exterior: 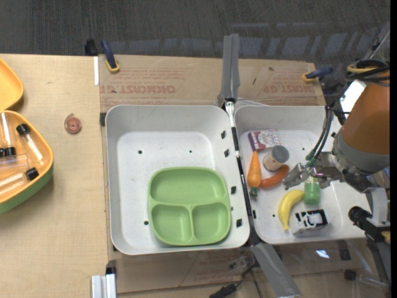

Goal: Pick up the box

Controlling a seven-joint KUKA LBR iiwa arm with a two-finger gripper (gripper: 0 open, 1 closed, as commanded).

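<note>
A small purple and white box lies flat in the far left part of the right bin. My gripper hangs over the middle of that bin, to the right of and nearer than the box. It sits just above a green object and does not touch the box. The grey arm with its orange band reaches in from the right and hides the bin's right side.
Near the box are a tan cylinder, a carrot and an orange-red piece. A banana and a black and white packet lie at the front. The left bin holds a green divided plate.
</note>
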